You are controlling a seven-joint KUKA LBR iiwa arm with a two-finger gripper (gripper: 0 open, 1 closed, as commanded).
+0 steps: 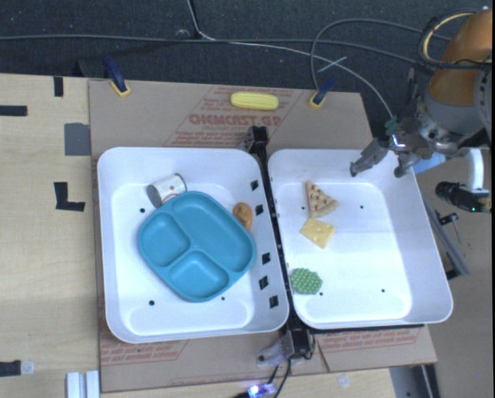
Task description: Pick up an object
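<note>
**Two bins, one gripper poised at the right bin's far corner**

Two shallow white bins are set side by side on the bench. In the left bin (114, 247), a blue divided tray (196, 245) is laid across the middle, its long axis running slantwise from the far left towards the near right. A small white cup (166, 189) is tipped on its side just beyond the tray's far-left edge, and a small brown lump (244, 215) is seen near the bin's right wall, just beside the tray.

In the right bin (413, 280), three pieces are gathered along the left half: a triangular pizza-like slice (318, 198) nearest the far edge, a pale yellow wedge (318, 232) just in front of it, and a green dotted round (306, 282) nearer the near-left corner. The right half of that bin is left bare.

The gripper (383, 162) is held above the right bin's far-right corner, its two fingers spread apart, with nothing between them. The slice is judged the nearest candidate: it lies leftward and slightly nearer the front edge from the gripper. Its long axis runs roughly far to near, so a grasp across its narrow width is judged to suit.
</note>
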